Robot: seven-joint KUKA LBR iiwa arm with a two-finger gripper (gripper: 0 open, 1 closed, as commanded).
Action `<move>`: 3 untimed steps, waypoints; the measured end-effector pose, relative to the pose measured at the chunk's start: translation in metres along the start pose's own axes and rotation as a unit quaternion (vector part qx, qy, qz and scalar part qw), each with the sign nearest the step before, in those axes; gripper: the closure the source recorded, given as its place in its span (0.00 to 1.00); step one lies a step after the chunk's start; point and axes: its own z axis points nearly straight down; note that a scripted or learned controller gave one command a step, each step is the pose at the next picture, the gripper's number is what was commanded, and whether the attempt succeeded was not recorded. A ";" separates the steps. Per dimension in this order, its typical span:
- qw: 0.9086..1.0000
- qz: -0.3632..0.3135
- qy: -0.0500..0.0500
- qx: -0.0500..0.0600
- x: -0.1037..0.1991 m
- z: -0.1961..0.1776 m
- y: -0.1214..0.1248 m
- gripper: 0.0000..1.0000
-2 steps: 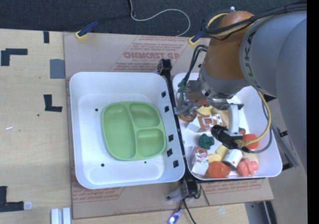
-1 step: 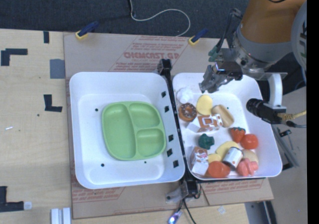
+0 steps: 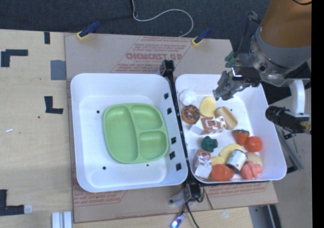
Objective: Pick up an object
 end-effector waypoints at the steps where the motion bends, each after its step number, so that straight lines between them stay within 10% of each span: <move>1: 1.000 -0.003 0.001 -0.002 0.034 -0.062 -0.002 1.00; 2: 1.000 -0.001 0.000 0.002 0.072 0.014 -0.026 1.00; 3: 1.000 -0.001 0.000 -0.002 0.061 -0.044 -0.026 1.00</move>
